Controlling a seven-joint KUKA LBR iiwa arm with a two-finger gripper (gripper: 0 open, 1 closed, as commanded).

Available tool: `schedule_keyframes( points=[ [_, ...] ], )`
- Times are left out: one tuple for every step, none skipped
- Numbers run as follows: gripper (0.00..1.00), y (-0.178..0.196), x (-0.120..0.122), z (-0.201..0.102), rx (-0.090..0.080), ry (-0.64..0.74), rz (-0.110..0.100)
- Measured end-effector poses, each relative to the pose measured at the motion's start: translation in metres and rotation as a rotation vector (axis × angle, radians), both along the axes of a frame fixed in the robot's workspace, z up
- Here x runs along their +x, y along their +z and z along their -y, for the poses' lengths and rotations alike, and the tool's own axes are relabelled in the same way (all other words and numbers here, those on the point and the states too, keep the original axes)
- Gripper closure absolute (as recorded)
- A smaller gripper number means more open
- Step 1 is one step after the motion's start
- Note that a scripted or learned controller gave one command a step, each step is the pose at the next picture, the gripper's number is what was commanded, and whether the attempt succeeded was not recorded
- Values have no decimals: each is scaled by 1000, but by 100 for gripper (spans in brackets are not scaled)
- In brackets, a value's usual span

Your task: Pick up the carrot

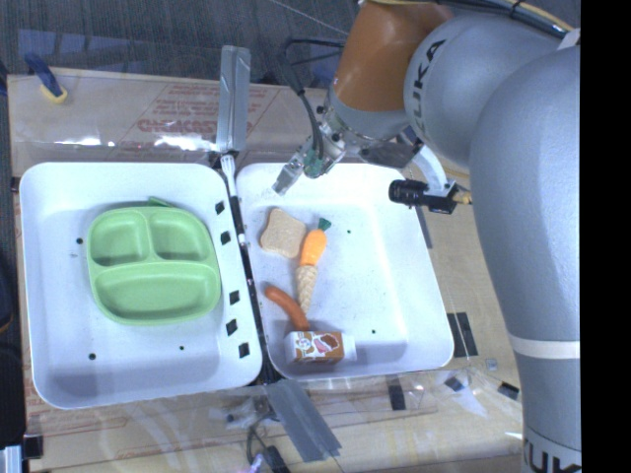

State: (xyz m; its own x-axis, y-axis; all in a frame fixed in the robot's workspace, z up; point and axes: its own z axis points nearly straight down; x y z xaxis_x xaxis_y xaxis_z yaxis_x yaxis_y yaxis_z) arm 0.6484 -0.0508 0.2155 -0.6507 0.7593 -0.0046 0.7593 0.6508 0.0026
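Note:
The carrot [313, 247] is a small orange toy with a green top, lying in the middle of the right bin [394, 294]. Its green end points to the far side. My gripper [299, 172] hangs over the far left corner of that bin, above and to the left of the carrot and clear of it. Nothing shows in its grasp. A slice of bread [282, 233] lies just left of the carrot, almost under the gripper.
A beige cone [307, 284] touches the carrot's near end. An orange sausage [286, 306] and a small brown carton [317, 346] lie nearer the front wall. The left bin [49, 264] holds a green divided plate [154, 264]. My arm covers the right side.

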Motion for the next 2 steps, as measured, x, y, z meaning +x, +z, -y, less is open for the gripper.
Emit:
schedule_keyframes(
  points=[
    [100, 41, -5, -8, -2, 442, -1],
    [100, 14, -14, 7, 1, 236, -7]
  ],
)
